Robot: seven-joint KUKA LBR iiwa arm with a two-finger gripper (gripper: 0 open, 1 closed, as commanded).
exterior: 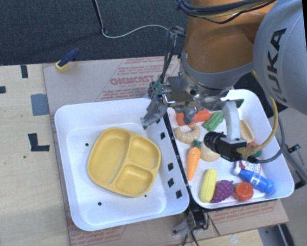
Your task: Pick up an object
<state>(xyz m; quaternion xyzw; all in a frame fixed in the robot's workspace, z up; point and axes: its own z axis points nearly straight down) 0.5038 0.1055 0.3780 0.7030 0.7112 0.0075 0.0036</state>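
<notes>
Along the near wall of the right bin (252,101) lie a yellow corn cob (208,185), a purple bunch of grapes (221,190) and a red tomato (243,191) in a row, with a blue bottle (256,180) touching the tomato on its far right side. Just beyond the corn, an orange carrot (193,162) lies close to the bin's left wall. Farther back are a pale curled piece (186,135), a green piece (213,120) and a red-orange piece (196,116), crowded together under the arm. To the left, the left bin (75,155) holds a single yellow divided plate (125,161) with three compartments, lying flat near its middle. Both bins rest on a cardboard sheet (84,83) on the tabletop (10,107). Over the far end of the wall between the bins hangs the gripper (162,106), near the red-orange piece; how wide the jaws stand cannot be told, and nothing is seen held in them.
</notes>
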